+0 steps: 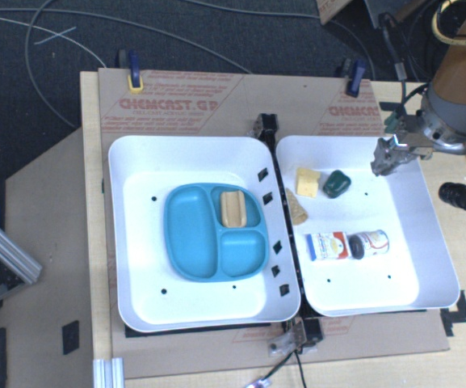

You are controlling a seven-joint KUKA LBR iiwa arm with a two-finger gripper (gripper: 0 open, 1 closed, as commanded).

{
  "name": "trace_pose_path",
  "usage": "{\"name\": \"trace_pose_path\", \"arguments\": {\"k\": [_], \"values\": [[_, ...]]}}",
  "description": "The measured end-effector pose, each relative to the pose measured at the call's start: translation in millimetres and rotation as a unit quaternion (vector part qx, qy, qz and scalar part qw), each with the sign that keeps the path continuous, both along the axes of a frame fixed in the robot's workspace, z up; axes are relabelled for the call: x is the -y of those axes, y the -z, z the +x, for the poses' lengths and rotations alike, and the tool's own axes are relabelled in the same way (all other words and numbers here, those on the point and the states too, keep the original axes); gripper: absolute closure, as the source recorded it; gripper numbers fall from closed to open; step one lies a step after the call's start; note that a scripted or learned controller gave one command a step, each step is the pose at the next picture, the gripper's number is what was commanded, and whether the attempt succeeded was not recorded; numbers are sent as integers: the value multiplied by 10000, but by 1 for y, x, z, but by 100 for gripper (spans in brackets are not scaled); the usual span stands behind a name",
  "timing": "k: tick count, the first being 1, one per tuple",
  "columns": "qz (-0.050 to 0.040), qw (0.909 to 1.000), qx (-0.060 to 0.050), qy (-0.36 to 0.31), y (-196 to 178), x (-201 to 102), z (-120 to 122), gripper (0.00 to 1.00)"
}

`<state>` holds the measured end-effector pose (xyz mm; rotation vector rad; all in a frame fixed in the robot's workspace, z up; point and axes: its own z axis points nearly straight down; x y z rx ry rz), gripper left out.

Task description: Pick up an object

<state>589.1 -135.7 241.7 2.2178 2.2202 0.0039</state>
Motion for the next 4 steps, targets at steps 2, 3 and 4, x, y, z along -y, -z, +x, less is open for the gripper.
{"name": "trace_pose_path", "arguments": {"k": [2, 3, 4], "values": [[20, 10000, -38, -25, 3, -111, -23, 100], [18, 10000, -41, -24, 15, -167, -31, 100], [13, 10000, -17, -17, 9, -213, -30, 100]]}}
